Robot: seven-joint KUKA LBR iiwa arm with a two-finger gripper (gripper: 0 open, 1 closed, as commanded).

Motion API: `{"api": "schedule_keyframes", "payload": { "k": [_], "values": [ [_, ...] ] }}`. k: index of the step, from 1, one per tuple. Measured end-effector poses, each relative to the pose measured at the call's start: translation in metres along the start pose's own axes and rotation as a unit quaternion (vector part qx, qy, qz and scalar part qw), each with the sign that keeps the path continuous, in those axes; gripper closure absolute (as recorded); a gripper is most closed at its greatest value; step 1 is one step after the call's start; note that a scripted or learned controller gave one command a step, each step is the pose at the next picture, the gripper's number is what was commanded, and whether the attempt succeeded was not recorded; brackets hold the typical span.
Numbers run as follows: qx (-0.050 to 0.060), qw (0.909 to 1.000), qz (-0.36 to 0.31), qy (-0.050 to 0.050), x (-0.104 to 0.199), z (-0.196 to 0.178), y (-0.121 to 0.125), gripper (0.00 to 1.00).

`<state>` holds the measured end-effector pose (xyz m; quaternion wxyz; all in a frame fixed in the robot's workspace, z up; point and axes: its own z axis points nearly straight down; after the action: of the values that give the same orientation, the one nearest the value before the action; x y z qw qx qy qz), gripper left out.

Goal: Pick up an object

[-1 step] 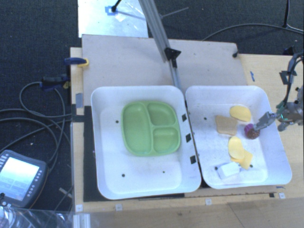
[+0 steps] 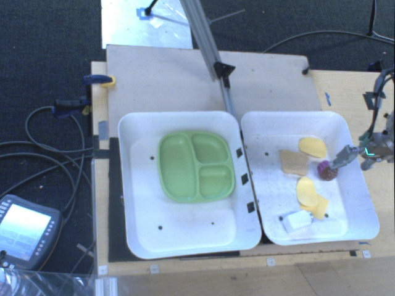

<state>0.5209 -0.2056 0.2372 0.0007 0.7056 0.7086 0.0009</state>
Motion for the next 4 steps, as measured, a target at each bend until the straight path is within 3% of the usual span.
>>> {"api": "schedule_keyframes", "payload": {
  "k": [2, 3, 4],
  "values": [
    [0.003, 1.0000, 0.002, 0.001, 0.003, 0.123, -0.003, 0.00],
    [0.001, 1.0000, 0.002, 0.000, 0.004, 0.147, -0.002, 0.00],
    [-0.001, 1.0000, 0.002, 0.000, 0.003, 0.135, -0.001, 1.00]
  ]
}}
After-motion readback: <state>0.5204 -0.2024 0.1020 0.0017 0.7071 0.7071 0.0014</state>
